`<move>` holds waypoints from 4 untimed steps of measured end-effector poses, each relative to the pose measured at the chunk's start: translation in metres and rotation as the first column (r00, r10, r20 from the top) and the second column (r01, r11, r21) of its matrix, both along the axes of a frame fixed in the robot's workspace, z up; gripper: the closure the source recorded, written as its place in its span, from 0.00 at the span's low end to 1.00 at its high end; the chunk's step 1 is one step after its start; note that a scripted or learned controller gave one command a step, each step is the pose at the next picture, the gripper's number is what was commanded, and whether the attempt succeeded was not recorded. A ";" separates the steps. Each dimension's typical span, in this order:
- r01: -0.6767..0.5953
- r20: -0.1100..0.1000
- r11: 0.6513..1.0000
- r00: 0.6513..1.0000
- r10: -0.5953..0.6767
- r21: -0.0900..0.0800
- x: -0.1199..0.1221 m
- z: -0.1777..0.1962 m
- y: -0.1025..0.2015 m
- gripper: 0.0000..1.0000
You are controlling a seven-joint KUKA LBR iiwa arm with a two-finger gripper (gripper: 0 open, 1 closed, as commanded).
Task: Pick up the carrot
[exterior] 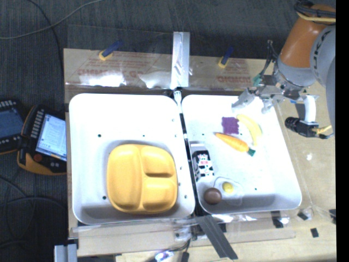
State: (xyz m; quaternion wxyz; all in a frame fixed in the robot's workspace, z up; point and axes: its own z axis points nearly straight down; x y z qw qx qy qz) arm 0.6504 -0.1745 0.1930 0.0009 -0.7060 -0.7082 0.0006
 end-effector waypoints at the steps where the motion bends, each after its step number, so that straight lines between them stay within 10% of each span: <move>1: 0.213 -0.002 0.977 0.977 -0.213 0.000 -0.051 -0.075 0.006 0.00; 2: 0.134 0.015 0.991 0.991 -0.134 -0.008 -0.076 -0.102 0.039 0.00; 3: 0.133 0.017 0.991 0.991 -0.133 -0.002 -0.075 -0.093 0.041 1.00; 4: 0.268 0.000 0.964 0.964 -0.268 -0.003 -0.063 0.005 0.102 1.00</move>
